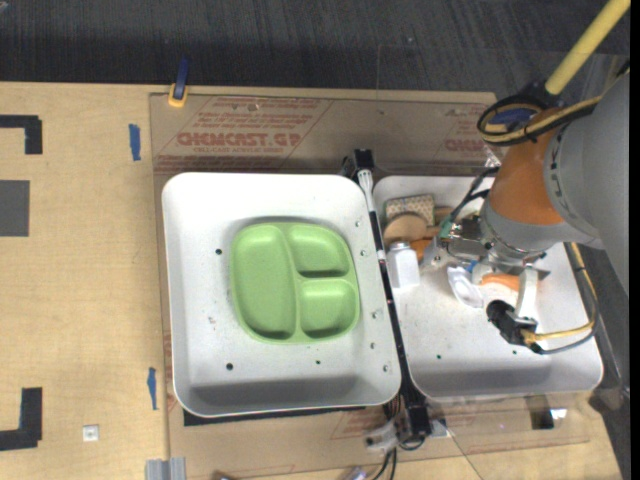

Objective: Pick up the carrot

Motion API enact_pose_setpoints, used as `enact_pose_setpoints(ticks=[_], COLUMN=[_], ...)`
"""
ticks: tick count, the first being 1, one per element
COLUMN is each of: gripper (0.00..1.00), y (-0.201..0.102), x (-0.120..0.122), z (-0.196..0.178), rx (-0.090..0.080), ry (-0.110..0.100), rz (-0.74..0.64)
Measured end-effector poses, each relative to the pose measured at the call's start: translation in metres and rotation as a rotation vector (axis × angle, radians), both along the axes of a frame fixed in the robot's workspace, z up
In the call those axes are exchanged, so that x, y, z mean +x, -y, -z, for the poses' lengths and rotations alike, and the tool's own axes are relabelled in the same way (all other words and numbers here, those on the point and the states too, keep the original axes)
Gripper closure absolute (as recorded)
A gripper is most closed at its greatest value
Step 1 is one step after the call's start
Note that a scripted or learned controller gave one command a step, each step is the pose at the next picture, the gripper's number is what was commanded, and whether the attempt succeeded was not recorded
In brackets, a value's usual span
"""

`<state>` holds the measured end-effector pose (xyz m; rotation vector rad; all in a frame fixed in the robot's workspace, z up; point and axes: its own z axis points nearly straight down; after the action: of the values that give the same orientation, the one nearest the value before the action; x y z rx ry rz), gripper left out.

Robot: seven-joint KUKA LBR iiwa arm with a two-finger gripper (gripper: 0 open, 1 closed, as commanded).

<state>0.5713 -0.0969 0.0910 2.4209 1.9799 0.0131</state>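
Note:
The arm reaches in from the right and hangs low over the right bin [560,363]. Its gripper [487,282] points down near the bin's middle. A small orange piece [502,282], apparently the carrot, peeks out right at the gripper, mostly hidden by the gripper body. Whether it is held cannot be made out from this angle.
At the right bin's left end lie a tan woven block [410,208], a brown round item [400,228] and a small white bottle [403,266]. A black and yellow cable [530,336] trails below the wrist. The left bin [200,348] holds a green divided plate [295,280].

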Motion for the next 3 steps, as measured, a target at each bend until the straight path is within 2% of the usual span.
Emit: enact_pose_setpoints(ticks=[1,2,3], gripper=[0.00,0.00,0.00], y=[0.006,0.034,0.058], x=[0.059,0.086,0.045], z=[-0.004,-0.010,0.000], rx=[0.007,0.055,0.060], ry=[-0.024,-0.093,-0.030], rz=[0.137,0.167,-0.418])
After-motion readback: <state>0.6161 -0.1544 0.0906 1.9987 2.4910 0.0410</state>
